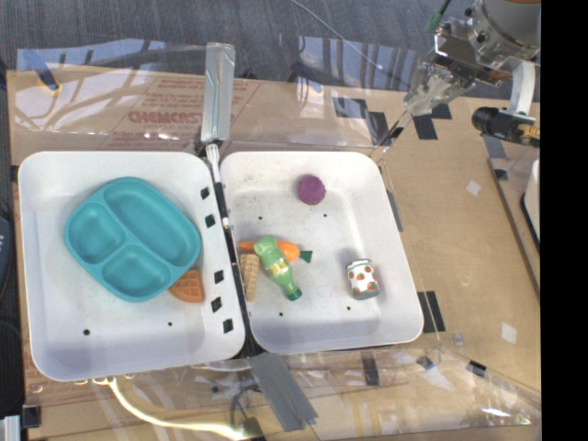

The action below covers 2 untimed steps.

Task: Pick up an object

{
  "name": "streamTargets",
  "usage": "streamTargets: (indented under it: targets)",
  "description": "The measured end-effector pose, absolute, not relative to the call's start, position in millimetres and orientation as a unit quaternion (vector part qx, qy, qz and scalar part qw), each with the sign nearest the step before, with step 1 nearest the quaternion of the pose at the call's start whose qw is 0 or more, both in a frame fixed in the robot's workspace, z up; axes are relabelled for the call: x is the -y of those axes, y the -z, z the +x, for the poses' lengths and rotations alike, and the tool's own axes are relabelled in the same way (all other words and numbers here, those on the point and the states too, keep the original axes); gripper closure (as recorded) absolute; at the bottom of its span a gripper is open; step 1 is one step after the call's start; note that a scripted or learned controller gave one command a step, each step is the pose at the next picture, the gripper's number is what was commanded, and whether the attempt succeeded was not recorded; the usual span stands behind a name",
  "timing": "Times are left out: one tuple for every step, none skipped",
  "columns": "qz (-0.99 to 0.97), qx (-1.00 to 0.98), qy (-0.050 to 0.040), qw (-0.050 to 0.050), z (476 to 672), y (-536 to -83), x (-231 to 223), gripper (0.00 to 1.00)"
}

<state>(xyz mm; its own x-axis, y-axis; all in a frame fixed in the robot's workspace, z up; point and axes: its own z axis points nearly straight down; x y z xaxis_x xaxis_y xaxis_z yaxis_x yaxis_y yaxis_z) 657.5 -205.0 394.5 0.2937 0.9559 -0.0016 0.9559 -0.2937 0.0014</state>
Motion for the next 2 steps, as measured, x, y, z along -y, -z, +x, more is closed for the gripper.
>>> streamTargets:
  targets:
    - [0.856,-0.517,0.0000,0.001,656.9,-441.2,192.4,1.00]
    - [0.905,-0.426,0.0021,-0.002,656.4,-429.3,195.9,1.00]
